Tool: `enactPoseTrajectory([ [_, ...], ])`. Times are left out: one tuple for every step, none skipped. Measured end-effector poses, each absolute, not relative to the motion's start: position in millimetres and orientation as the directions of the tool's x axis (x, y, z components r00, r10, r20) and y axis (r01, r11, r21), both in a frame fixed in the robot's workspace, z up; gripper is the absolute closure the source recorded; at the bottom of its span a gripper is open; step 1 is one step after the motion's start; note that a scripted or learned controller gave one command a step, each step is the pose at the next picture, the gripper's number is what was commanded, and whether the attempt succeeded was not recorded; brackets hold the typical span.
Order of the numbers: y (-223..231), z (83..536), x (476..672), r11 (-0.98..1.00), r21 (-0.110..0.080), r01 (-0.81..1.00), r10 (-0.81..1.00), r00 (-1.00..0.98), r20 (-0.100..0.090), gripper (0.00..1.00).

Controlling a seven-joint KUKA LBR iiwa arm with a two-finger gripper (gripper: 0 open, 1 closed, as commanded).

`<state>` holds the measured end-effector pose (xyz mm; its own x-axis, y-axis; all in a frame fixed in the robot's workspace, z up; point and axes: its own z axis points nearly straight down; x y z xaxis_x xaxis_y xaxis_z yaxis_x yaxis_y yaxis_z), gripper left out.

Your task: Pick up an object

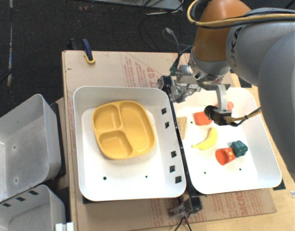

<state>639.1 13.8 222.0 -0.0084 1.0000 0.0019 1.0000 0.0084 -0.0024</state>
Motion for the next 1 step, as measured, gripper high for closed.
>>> enactPoseTrajectory([
  [65.3,215.8,631.0,0.008,-0.002,1.0,1.0,-0.008,0.001,1.0],
])
